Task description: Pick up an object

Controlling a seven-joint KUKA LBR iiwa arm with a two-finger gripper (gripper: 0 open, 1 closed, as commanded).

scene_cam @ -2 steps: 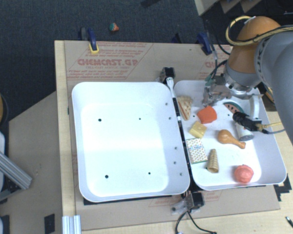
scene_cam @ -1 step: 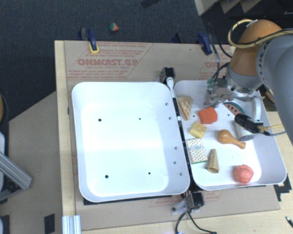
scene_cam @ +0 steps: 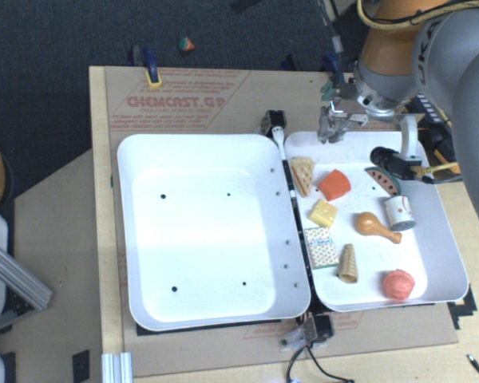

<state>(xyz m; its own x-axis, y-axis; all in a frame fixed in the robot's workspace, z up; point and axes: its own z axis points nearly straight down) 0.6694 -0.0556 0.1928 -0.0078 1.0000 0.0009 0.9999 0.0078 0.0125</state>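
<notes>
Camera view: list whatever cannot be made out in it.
In the camera view:
Too small to identify: small orange-and-green thing on the dark floor.
Print too fine to read: flat patterned card in the right white bin.
Markings too small: small white cylinder.
Hidden by the grey arm: that bin's far right corner; the arm itself is cut off by the top edge.

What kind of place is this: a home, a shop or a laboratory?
Probably a robotics laboratory test bench. A grey robot arm with an orange band reaches in at two shallow white plastic bins, and the right bin holds small toy-like pieces, such as a round red ball.
</notes>
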